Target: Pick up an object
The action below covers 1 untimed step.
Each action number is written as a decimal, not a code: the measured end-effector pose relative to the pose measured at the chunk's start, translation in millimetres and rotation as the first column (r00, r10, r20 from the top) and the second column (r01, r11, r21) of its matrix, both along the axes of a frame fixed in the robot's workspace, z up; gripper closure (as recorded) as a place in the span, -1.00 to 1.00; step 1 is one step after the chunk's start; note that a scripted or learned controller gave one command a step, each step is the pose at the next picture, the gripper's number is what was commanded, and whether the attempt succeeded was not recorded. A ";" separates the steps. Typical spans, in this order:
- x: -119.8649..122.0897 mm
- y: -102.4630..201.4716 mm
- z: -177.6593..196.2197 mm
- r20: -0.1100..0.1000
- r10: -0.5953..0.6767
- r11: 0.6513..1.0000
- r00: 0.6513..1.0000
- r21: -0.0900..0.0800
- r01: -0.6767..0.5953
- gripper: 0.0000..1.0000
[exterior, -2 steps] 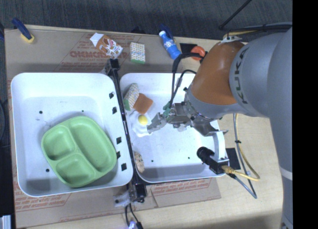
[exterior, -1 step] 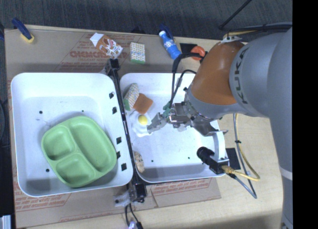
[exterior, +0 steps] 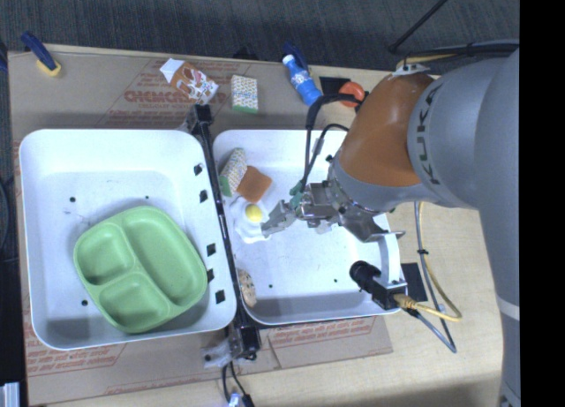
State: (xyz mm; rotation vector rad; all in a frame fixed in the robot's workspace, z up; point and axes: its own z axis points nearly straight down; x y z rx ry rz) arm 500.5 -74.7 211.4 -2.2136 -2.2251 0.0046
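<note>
Arm: reaches in from the right, bent low over the right bin (exterior: 353,304), orange band above the wrist.
Hand (exterior: 275,218): points left, low over the bin floor; whether it is open or closed cannot be told.
Yellow ball (exterior: 254,214): in the right bin, just left of the hand, on a white scrap.
Orange block (exterior: 255,184): just above the ball, beside a striped packet (exterior: 233,169) at the bin's left wall.
Left bin (exterior: 53,154): holds a green divided plate (exterior: 139,267).
Tabletop (exterior: 459,361): a blue bottle (exterior: 302,79) and small packets lie behind the bins.
</note>
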 end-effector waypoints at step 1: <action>0.0 0.0 0.0 0.000 0.000 1.000 1.000 0.000 0.000 -1.00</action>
